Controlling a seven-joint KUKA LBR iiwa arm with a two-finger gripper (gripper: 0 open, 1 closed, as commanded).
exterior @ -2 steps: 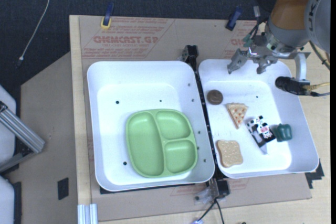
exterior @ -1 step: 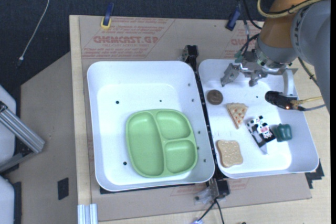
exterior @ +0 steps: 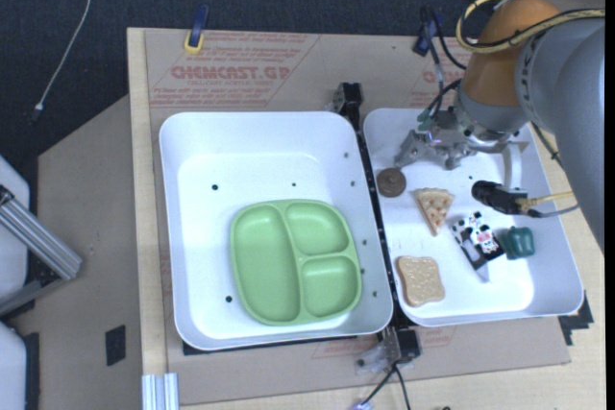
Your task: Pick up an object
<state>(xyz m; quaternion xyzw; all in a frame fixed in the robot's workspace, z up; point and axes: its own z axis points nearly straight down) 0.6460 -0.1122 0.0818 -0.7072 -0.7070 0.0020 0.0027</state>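
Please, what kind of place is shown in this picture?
Probably a robotics lab bench for grasping trials. A robot arm reaches over two shallow white bins, toy foods like a slice of bread and a pizza wedge lie in one, and loose cables run across the carpet.

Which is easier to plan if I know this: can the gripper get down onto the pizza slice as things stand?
Probably yes. The gripper sits above the right bin, and the pizza slice lies flat just below it in the view, apart from the brown disc and toast, nothing covering it.
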